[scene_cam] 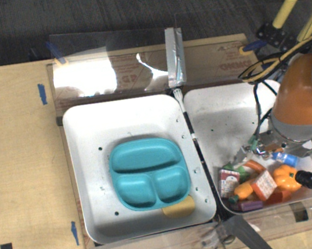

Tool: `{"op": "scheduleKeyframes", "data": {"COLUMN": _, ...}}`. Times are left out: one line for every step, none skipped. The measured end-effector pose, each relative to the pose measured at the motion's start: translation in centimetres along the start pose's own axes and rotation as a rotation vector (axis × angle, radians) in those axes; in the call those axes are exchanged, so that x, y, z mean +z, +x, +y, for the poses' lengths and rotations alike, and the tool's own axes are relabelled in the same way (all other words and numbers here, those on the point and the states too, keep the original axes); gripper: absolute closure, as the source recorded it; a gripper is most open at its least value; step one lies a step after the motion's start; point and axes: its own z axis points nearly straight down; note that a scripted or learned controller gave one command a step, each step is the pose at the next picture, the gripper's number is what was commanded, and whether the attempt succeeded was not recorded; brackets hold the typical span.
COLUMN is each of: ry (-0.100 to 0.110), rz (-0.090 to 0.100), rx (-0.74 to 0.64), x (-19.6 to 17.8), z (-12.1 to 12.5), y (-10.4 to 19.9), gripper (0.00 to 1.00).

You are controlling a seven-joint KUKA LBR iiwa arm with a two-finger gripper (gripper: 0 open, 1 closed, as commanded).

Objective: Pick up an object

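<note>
Hovering over right bin [224, 110]: pincer [259, 148], grip state cannot be told, apparently just above toy pile [256, 184]. Left bin [82, 138]: teal tray [149, 172].

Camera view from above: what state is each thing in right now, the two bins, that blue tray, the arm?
Left bin: holds the teal tray and a yellow block.
Teal tray: flat, right way up, compartments bare.
Yellow block: against the tray's near edge.
Right bin: small items piled in its near corner.
Pile of items: jumbled, touching each other.
Arm: reaching over the right bin, above the pile.
</note>
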Motion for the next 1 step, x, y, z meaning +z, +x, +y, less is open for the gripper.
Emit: {"op": "scheduleKeyframes", "data": {"ry": -0.004, "rz": 0.000, "rx": -0.002, "x": -0.89, "z": 0.30, "y": 0.05, "gripper": 1.00}}
